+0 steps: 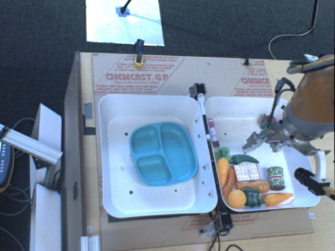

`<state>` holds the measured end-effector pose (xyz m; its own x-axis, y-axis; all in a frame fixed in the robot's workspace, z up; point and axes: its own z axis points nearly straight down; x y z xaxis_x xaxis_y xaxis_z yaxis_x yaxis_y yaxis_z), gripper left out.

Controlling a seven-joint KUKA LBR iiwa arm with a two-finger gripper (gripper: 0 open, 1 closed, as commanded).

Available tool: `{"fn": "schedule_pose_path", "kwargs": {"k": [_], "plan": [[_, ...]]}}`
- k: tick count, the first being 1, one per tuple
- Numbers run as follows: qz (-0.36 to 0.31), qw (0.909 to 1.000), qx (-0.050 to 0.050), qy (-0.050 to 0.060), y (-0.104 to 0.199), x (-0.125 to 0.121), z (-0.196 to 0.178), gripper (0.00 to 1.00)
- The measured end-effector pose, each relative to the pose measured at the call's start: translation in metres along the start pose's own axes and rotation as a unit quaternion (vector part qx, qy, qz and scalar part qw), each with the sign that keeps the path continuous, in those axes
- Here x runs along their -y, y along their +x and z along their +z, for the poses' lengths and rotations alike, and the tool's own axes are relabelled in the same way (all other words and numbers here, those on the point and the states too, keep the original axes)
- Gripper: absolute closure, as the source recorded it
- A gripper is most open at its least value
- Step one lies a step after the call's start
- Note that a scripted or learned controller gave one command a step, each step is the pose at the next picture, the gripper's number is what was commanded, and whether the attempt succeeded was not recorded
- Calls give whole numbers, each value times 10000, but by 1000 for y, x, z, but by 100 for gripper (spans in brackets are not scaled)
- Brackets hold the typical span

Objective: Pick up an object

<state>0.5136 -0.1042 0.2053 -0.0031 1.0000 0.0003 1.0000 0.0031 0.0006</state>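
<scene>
The arm [309,103] is reaching in from the right of the frame and leaning over the right bin [235,114], with its tool [256,140] hanging at centre right, above the bare white floor just above the pile of toy food. The tool's jaws are standing apart at a moderate spread and nothing is sitting between them, so it is carrying nothing; it is probably poised this way to come down on one of the items below. Those items are crowding the lower part of the right bin, likely because the bin is tilting or they have been dumped there together: a carrot [223,172] by the divider, a green vegetable [243,159] just above a small box [246,171], a can [276,177] to the right, an orange [236,198] at the bottom, and a second carrot [279,197] along the lower rim. A thin marker [212,131] is lying alone against the left wall of that bin, well apart from the pile. Any of these could be serving as the object to pick; the green vegetable is lying nearest the tool. The left bin [115,119] is holding a blue tray [163,153] with three compartments, sitting flat in the middle, perhaps as a drop-off place. Both bins are resting on the tabletop [157,72].
</scene>
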Motion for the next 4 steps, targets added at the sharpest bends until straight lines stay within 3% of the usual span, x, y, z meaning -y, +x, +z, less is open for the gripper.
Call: {"fn": "schedule_pose_path", "kwargs": {"k": [1,2,3,4], "plan": [[13,10000,7,-1,-64,-18,41,0],[11,10000,7,-6,-103,-44,56,0],[-2,10000,-2,-2,-102,-106,104,0],[-6,10000,7,-18,-103,-126,69,0]]}}
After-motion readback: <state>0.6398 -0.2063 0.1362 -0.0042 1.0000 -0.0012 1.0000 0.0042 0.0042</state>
